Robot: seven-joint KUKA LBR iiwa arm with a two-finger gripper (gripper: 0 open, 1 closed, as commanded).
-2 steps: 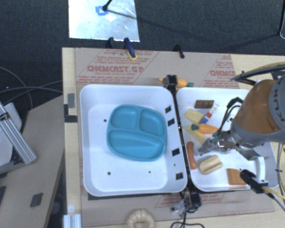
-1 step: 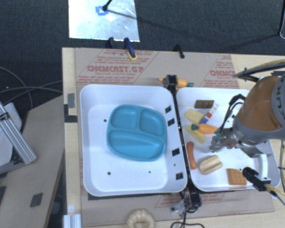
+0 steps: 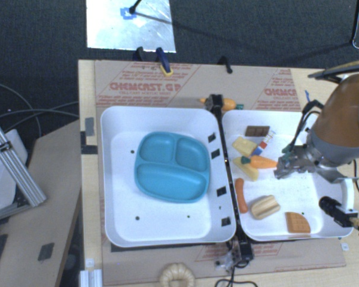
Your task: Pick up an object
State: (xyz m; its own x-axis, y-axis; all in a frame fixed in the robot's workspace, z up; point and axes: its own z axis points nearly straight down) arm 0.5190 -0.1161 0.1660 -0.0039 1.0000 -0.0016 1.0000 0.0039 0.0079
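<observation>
A: Where was the gripper point(image 3: 285, 167)?

B: Low over the right bin point(image 3: 323, 235), near the middle, with the arm point(image 3: 341, 127) coming in from the right. Whether it was open or closed, I couldn't tell; it was a small grey blur.

A: Was anything held?

B: Nothing was visible in it. The carrot point(image 3: 263, 162) lay just to its left, close, though I couldn't tell if they touched.

A: What else sat in that bin?

B: A chocolate bar point(image 3: 256, 131) near the top, a cheese wedge point(image 3: 244, 145) below it, and a pale slice point(image 3: 247, 172) under the carrot. A sausage point(image 3: 242, 195) lay by the left wall, a bun point(image 3: 265, 206) beside it, and a waffle point(image 3: 298, 222) toward the lower right.

A: And the left bin point(image 3: 116, 160)?

B: It held a blue divided plate point(image 3: 172, 166), flat, about centre.
</observation>
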